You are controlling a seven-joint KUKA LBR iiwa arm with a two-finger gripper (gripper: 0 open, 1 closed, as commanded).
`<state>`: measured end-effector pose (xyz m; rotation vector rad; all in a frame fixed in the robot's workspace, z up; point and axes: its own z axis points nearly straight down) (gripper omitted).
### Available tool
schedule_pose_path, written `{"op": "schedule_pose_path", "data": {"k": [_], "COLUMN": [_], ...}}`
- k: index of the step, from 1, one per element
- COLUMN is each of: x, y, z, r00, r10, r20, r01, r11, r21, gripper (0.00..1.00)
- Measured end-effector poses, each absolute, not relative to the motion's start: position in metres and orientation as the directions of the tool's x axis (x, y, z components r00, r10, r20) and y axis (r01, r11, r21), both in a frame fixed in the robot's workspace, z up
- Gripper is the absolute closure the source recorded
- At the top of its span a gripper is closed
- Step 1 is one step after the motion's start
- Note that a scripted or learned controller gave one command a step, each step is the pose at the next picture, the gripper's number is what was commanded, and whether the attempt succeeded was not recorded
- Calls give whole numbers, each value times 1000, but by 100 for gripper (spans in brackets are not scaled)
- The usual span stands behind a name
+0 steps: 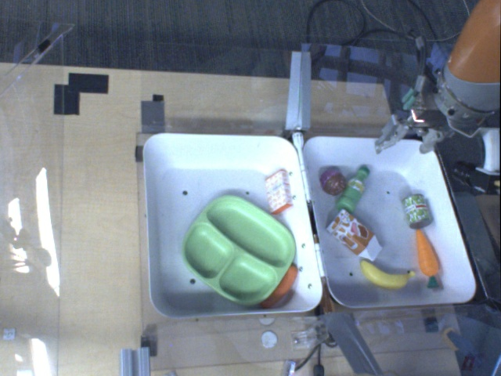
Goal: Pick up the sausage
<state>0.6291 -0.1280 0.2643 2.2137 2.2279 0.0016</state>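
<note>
An orange-red rounded object (pixel 285 282) peeks out from under the green divided plate (pixel 239 247) at the front of the left bin (pixel 164 210). Most of it is hidden, so I cannot tell whether it is the sausage. My gripper (pixel 405 142) hangs over the far edge of the right bin (pixel 458 233), well away from that object. Its fingers (pixel 385 142) are spread open with nothing between them.
A small orange-and-white packet (pixel 278 191) lies in the left bin by the divider. The right bin holds a dark red ball (pixel 333 182), green bottle (pixel 353 189), snack carton (pixel 350 233), banana (pixel 387 276), carrot (pixel 427 255) and small can (pixel 416 210).
</note>
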Motion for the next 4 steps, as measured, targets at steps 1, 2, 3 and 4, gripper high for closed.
{"op": "schedule_pose_path", "data": {"k": [1,2,3,4], "x": [665,671,671,671], "y": [-95,-130,-130,-170], "z": [145,86,86,87], "r00": [-99,-192,-192,-186], "r10": [995,981,981,983], "r20": [1,-2,-2,-3], "r01": [995,981,981,983], "r11": [99,192,192,186], "r21": [0,6,6,7], "gripper": [0,0,0,0]}}
